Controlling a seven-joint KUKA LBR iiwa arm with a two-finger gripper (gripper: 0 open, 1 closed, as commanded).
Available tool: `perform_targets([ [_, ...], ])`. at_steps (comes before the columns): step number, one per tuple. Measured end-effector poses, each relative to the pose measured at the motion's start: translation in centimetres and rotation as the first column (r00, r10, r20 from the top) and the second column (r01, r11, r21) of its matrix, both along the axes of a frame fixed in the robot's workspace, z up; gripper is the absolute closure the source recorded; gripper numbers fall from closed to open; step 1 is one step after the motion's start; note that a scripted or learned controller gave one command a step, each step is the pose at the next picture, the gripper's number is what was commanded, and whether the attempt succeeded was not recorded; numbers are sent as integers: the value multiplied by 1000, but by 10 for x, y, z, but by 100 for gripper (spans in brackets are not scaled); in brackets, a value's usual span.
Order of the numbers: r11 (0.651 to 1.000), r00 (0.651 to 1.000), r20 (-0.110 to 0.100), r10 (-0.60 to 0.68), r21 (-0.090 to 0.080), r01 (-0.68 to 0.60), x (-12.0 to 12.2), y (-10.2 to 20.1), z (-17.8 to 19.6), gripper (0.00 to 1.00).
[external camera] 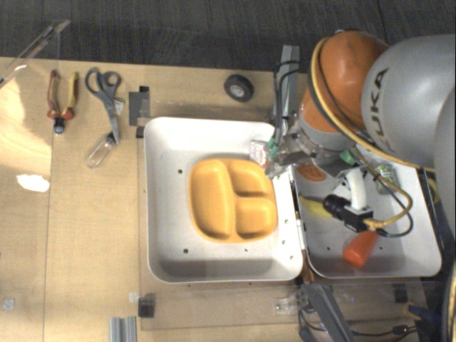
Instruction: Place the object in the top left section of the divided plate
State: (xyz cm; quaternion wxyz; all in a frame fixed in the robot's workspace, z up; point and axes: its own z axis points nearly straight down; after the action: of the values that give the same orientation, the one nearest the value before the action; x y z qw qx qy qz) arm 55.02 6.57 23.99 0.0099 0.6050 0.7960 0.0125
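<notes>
currently gripper (269,157) hangs at plate's (231,198) upper right edge, a small pale object (258,150) apparently pinched between narrow fingers, grip uncertain. advice: carry it further left over the top left section, lower close, then release to avoid bounce.

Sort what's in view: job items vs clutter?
Job: yellow divided plate in left bin; gripper above plate's upper right rim.

Clutter: scissors, pliers, tape roll on bench; orange object in right bin.
</notes>
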Motion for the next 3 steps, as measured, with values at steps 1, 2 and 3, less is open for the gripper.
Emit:
perform_targets([
  [1, 1000, 1000, 0, 0, 0, 0, 0, 0, 0, 0],
  [2, 1000, 1000, 5, 4, 1, -4, 2, 1, 11, 100],
  [3, 1000, 1000, 5, 4, 1, -4, 2, 1, 11, 0],
])
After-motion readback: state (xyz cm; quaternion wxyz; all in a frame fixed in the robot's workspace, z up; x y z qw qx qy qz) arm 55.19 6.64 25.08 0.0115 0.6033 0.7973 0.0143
